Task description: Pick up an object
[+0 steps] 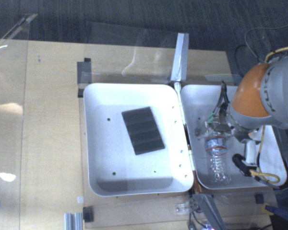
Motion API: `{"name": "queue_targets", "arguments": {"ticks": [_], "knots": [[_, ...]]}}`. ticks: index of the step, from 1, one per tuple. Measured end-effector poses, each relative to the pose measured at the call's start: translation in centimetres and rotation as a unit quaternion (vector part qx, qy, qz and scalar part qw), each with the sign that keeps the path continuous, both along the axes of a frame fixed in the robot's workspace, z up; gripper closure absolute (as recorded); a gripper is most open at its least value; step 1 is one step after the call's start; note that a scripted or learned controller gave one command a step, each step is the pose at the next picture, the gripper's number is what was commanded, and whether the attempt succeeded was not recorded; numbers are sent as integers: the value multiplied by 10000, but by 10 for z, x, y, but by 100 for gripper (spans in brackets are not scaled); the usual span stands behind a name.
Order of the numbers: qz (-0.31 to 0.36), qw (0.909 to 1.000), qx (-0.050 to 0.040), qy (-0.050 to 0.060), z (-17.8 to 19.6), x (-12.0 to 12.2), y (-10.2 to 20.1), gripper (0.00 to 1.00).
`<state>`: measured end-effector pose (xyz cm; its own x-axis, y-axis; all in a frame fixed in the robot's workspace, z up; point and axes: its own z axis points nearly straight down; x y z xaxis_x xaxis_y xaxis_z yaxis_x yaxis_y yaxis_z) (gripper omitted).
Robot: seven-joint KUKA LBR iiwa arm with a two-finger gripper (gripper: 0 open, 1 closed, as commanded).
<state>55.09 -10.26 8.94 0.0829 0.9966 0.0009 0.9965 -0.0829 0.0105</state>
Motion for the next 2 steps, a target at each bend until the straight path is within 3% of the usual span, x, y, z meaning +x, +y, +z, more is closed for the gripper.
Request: {"name": "queue_targets", "arguments": {"ticks": [1, 2], "knots": [[7, 10000, 5, -23, 11, 2, 1, 100], [877, 9961, -7, 20, 97, 34, 47, 100]]}}
